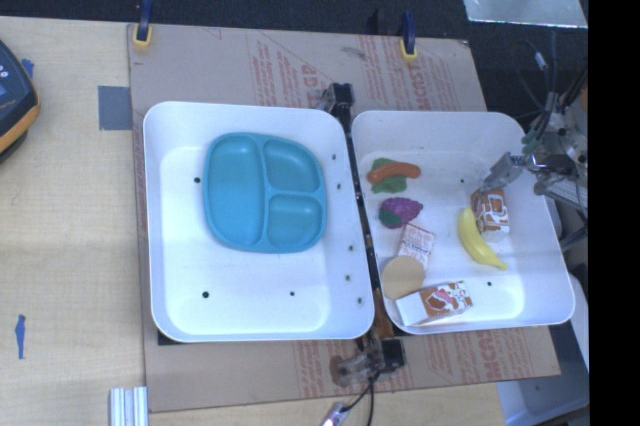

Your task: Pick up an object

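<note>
Camera view, from above the bench: two shallow white bins sit side by side on a sheet of printed cardboard. The left bin (170, 304) holds a blue divided plate (265, 191), lying flat toward that bin's upper half.

The right bin (545, 309) carries the loose items, and the yellow banana (479, 240) serves as the marker among them. Just above the banana, touching or nearly touching its upper end, is a small brown-and-white packet (490, 213). Well to the banana's left lie an orange-and-green carrot toy (392, 174) and, below that, a purple bunch of grapes (400, 210). Between the grapes and the banana, a little lower, rests a small white sachet (416, 242) with red print. Below and left of the banana sits a round tan cookie (403, 276), and directly beneath the banana's lower end, near the bin's front wall, lies a flat white-and-red carton (437, 301).

The gripper (497, 176) reaches in above and slightly right of the banana, over the bin's upper right corner, its dark finger (495, 176) pointing down toward the brown-and-white packet. Whether the jaws are open or closed cannot be told from this angle; nothing is seen held between them.

A yellow-and-black device (14, 109) rests at the bench's far left edge, well away from the banana.
</note>
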